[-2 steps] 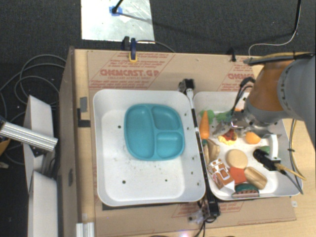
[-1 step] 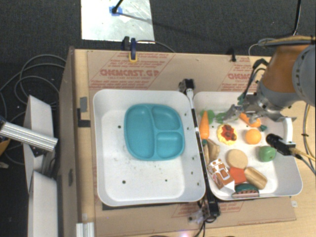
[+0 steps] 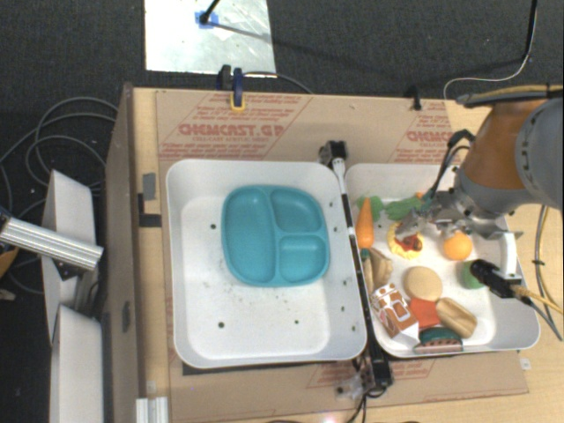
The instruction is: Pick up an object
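Cardboard-covered tabletop (image 3: pixel 264 122) bearing two white bins; left bin (image 3: pixel 189 236) holding a teal divided plate (image 3: pixel 274 235); right bin (image 3: pixel 520 324) crowded with toy food; carrot (image 3: pixel 364 225) lying near the divider, long axis running near-to-far; claw (image 3: pixel 411 229) low over a yellow-red toy (image 3: pixel 407 247); opening impossible to tell.

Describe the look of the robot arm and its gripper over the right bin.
The arm is a thick, rounded grey body with a broad orange band above the wrist. Black cables loop along its wrist side. The gripper is a small metallic grey assembly with dark parts; finer markings are too small to read.
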`<state>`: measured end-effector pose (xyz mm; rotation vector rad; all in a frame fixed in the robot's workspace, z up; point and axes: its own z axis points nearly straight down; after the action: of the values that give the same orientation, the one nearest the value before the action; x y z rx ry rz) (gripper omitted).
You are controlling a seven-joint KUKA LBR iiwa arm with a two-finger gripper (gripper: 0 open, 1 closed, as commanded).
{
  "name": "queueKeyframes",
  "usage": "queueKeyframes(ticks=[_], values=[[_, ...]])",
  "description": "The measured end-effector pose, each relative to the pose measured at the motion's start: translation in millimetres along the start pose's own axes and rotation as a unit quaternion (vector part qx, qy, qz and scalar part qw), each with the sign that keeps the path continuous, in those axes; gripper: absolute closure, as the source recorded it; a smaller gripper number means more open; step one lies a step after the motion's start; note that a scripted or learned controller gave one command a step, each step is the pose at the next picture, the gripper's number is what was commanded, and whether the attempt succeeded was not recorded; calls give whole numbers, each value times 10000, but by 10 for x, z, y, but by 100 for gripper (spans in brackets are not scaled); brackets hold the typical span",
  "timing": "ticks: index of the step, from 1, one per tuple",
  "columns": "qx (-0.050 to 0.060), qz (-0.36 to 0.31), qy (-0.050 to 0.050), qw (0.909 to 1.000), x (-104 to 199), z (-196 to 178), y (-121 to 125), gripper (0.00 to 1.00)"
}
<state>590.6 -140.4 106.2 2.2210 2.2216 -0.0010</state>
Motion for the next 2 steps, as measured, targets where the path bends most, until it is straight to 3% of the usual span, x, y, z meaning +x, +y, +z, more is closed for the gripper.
queueKeyframes(ticks=[1, 2], values=[[-28, -26, 0, 10000, -69, 142, 344, 0], [-16, 6, -2, 10000, -224, -238, 39, 0]])
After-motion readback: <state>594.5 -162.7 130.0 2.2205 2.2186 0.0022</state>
